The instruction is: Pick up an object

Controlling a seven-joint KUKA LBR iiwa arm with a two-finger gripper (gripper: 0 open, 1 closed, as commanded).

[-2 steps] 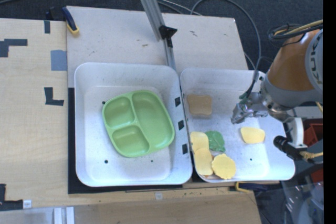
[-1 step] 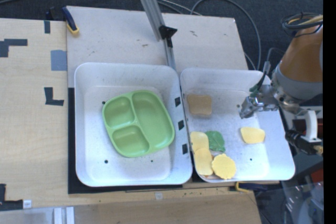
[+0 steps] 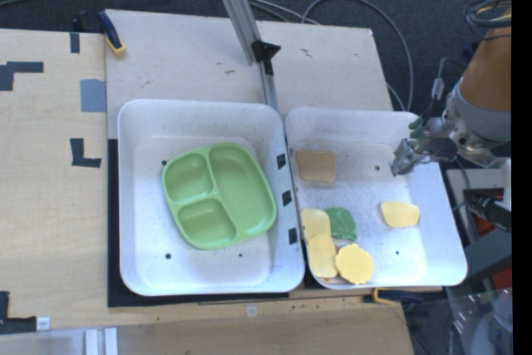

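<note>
1. Nearest the gripper (image 3: 401,160), a yellow piece (image 3: 400,214) lies in the right bin (image 3: 432,262), just below the fingertips and apart from them.
2. Also there: tan slab (image 3: 316,165), green leaf (image 3: 340,222), three more yellow pieces (image 3: 336,252).
3. Left bin (image 3: 141,262) holds a green tray (image 3: 219,195).
4. Fingers' spread: cannot tell; nothing visibly held.
</note>
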